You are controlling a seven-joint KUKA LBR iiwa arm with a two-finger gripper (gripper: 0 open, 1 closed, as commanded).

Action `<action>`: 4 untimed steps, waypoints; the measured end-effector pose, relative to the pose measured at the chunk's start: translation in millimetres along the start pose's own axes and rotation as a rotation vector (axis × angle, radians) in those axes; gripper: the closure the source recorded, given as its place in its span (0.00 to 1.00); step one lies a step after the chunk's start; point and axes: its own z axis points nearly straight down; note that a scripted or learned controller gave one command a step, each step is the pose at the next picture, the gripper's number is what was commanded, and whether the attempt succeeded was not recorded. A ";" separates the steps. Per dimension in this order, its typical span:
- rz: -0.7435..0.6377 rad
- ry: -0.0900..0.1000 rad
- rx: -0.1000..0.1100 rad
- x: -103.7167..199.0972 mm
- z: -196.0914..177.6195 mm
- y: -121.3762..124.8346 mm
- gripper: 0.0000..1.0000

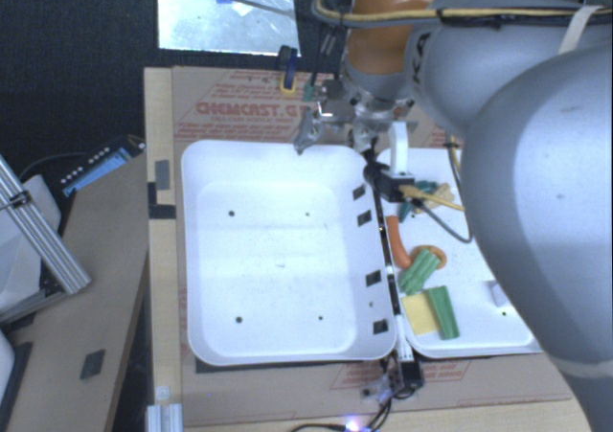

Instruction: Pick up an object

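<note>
Hand (321, 133) over far rim of left bin (268, 262) | grip unclear | green stick (418, 270) well apart

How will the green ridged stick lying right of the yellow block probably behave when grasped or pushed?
The green ridged stick looks rounded, so a sideways push may roll it. Its ridges probably help grip. It seems to touch the yellow block, which may shift too.

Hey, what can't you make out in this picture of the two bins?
Right bin: the arm hides most of its floor in the camera view.
Orange piece: a green piece covers part of it, so its shape is unclear.
</note>
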 end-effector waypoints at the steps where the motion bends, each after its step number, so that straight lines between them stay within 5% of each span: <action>1: -0.001 0.000 0.004 85.9 33.3 -0.9 0.00; 2: 0.002 -0.003 -0.001 79.9 19.6 1.5 1.00; 3: 0.012 -0.006 0.008 47.6 81.5 -8.7 1.00; 4: 0.006 -0.002 0.000 63.2 68.2 1.0 1.00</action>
